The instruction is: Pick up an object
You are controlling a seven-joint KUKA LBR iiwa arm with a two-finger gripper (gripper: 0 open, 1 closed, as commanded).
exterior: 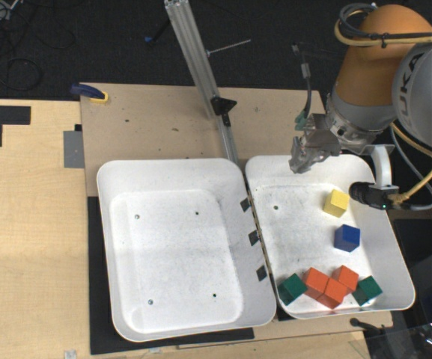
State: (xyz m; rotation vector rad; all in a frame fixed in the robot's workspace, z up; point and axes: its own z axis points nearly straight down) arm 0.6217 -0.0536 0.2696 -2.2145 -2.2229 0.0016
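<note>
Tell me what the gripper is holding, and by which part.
Nothing visible: the gripper hangs over the right bin's far edge, apart from the blocks.

A pale wooden worktop (pixel 28 223) carries two shallow white bins side by side. The left bin (pixel 118 182) sits on a black mat (pixel 94 275) whose edge shows at nine and six o'clock of it. The right bin (pixel 264 172) touches it along a seam with three small black clips (pixel 252 236). A slanted aluminium rail (pixel 197 58) rises at twelve o'clock. At ten o'clock lies a blue-and-yellow clamp (pixel 90 93); black cables (pixel 10 66) trail beyond.
</note>
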